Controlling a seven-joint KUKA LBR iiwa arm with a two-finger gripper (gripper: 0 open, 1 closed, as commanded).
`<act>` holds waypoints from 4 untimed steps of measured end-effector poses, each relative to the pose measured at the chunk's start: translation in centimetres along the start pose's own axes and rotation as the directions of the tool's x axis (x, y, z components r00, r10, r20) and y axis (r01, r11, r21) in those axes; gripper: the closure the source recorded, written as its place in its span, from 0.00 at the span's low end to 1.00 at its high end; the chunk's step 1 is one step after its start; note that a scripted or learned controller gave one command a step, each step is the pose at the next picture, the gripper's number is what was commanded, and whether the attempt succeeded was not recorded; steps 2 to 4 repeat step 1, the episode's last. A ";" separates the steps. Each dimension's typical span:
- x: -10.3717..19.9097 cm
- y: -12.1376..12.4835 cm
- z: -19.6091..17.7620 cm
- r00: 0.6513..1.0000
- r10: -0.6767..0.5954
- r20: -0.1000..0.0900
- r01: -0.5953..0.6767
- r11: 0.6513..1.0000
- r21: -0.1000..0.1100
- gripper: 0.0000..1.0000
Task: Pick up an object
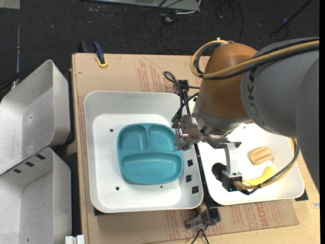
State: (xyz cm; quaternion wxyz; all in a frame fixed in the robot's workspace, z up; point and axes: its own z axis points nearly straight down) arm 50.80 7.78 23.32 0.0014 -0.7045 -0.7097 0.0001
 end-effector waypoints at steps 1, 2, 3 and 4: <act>-0.3 0.1 0.0 1.000 0.007 0.002 -0.007 1.000 -0.001 0.00; -0.3 0.1 0.0 1.000 0.007 0.002 -0.007 1.000 -0.001 0.00; -0.3 0.1 0.0 1.000 0.007 0.002 -0.007 1.000 -0.001 0.00; -0.3 0.1 0.0 1.000 0.007 0.002 -0.007 1.000 -0.001 0.00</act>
